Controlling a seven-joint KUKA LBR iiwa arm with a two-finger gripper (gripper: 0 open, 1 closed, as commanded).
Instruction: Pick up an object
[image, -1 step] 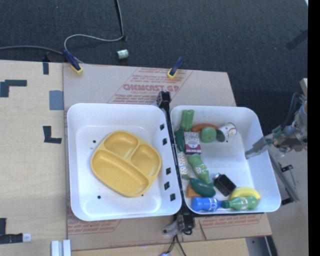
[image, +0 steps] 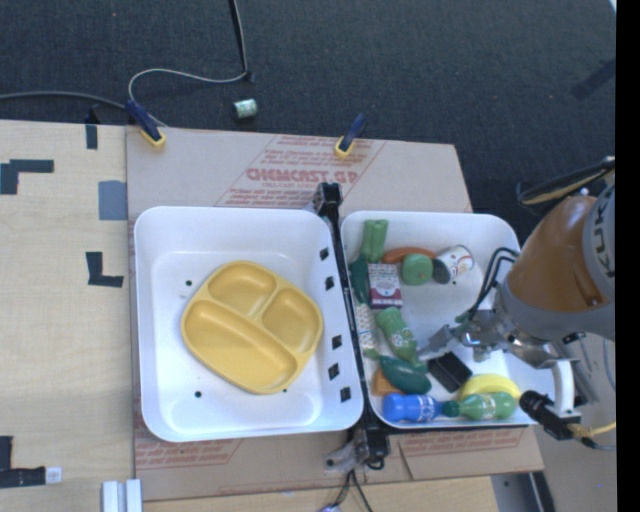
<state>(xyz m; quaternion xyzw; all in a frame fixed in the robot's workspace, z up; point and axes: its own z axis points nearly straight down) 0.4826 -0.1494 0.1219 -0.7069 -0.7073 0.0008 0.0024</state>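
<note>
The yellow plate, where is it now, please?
The yellow plate lies in the middle of the left bin, on the camera view's left side, apart from the toys heaped in the right bin.

One fixed camera looks down at a slant from above the bench (image: 290, 165) — both white bins (image: 160, 330) in frame, moderately near.

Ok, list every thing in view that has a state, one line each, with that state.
gripper: low inside the right bin, over the black block; finger state unclear.
yellow divided plate: right way up, flat in the left bin.
blue bottle: lying on its side by the right bin's near wall.
green bottle: lying down at the right bin's far left.
black block: lying flat, ungripped.
white cup: tipped on its side.
</note>
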